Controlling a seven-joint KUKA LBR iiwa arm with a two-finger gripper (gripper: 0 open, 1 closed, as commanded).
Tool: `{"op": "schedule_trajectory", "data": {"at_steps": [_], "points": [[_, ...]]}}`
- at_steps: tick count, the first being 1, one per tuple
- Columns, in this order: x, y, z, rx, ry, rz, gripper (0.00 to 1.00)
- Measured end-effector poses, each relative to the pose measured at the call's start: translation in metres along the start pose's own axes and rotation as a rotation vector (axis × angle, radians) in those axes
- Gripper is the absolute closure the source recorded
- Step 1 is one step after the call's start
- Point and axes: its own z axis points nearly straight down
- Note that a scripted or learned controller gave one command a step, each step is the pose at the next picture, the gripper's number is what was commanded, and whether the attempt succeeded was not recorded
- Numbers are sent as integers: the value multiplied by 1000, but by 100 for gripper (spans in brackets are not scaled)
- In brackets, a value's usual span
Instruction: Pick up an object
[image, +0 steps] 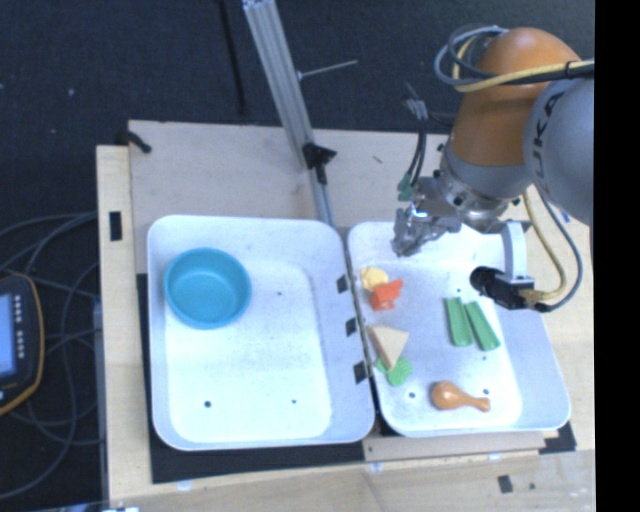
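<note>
Robot gripper (408, 240) hovers over the right bin's (530, 395) far end, jaw state unclear; just below it a yellow toy (374, 276) touches an orange toy (386, 293) by the divider

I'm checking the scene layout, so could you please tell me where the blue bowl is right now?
The blue bowl sits in the left bin, in its upper-left part near the bin's far left corner, well apart from the toy food items in the right bin.
</note>
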Motion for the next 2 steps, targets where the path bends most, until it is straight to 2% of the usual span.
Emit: {"op": "schedule_trajectory", "data": {"at_steps": [1,2], "points": [[51,9,20,3,0,0,100],[109,31,29,-1,0,-1,100]]}}
